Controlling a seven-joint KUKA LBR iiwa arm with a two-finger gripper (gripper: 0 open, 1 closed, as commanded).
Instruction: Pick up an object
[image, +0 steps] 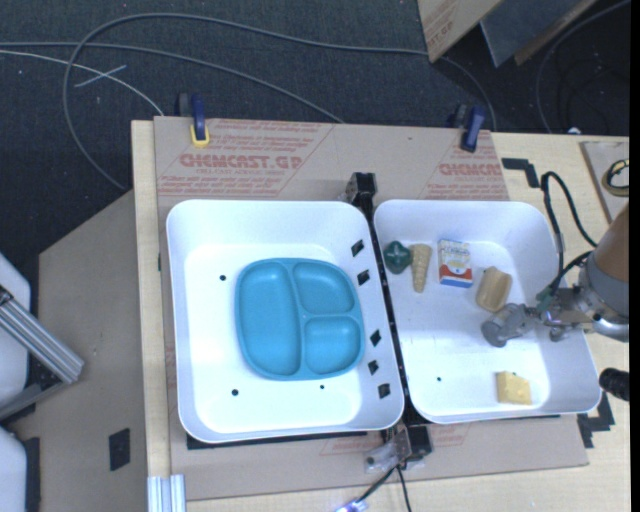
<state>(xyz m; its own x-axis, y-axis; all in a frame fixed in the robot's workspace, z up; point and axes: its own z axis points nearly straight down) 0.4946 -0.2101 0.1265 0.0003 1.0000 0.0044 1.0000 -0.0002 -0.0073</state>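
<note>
Two shallow white bins sit side by side on a cardboard-topped surface (250, 160). At the left bin (190, 300), a blue divided plate (298, 318) fills the center. Reaching into the right bin (545, 235) from three o'clock, the gripper (497, 330) hangs low at center; whether it is open or closed cannot be told. Around it: a tan block (493, 288) just beside at twelve o'clock, a small carton (455, 263), a cone (420, 267), a green piece (398, 257) at ten o'clock, and a yellow wedge (514, 388) at six.
</note>
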